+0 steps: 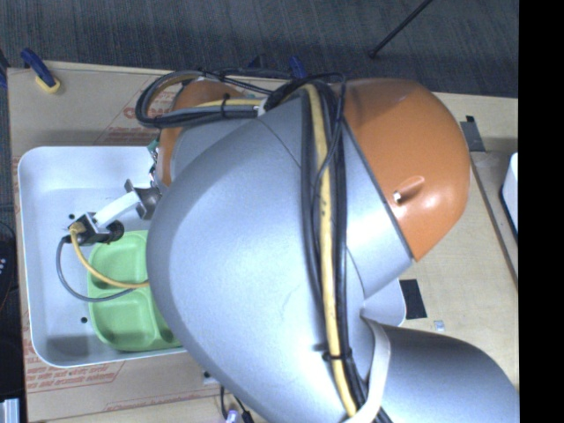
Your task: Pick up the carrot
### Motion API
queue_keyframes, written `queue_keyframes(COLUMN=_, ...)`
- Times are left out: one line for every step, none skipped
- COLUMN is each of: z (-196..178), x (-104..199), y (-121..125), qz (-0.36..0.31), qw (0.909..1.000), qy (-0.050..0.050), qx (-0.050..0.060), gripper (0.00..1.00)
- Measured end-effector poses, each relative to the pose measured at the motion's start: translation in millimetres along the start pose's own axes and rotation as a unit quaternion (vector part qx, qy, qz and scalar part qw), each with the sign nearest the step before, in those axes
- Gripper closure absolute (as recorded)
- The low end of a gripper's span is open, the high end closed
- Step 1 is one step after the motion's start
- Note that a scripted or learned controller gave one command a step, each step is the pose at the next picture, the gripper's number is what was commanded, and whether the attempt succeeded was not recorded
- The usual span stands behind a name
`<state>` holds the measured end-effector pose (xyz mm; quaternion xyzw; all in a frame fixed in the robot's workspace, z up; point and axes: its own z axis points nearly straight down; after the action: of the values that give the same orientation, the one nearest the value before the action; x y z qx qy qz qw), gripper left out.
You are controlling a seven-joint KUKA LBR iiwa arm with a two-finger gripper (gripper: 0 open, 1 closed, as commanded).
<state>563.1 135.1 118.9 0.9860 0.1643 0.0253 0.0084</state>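
The arm (264, 263) is nearest the lens, its grey shell and the orange band (414, 183) swelling across the middle with cables strapped along its back. It is leaning far over to the left, which I judge puts the wrist low over the left bin for a reach at the carrot. Below its left edge a small grey part of the gripper (144, 194) pokes out over the bin. The rest is covered by the arm, so I cannot tell whether the tool is spread, pressed together or pinching anything. Deeper down lies the left bin (40, 236), shallow and white, its walls there to keep loose items from sliding off. A green compartment tray (123, 315) lies flat on its floor, partly tucked under the arm. Where the carrot lies I cannot tell. My guess is that it sits beneath the arm, somewhere by the tray. Beyond the bin runs the pale bench (493, 263), then dark carpet (132, 16).
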Motion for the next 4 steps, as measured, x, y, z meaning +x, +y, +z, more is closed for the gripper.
queue_keyframes(z=-11, x=2, y=0, qz=-0.001, qw=1.0, qy=0.003, qx=-0.001, gripper=1.0)
queue_keyframes(z=29, x=33, y=21, qz=0.061, qw=0.9975, qy=-0.03, qx=0.018, gripper=1.0)
queue_keyframes(z=21, x=32, y=20, qz=0.058, qw=0.9976, qy=-0.033, qx=0.02, gripper=1.0)
queue_keyframes(z=-208, x=-25, y=0, qz=-0.01, qw=0.9995, qy=-0.026, qx=0.014, gripper=1.0)
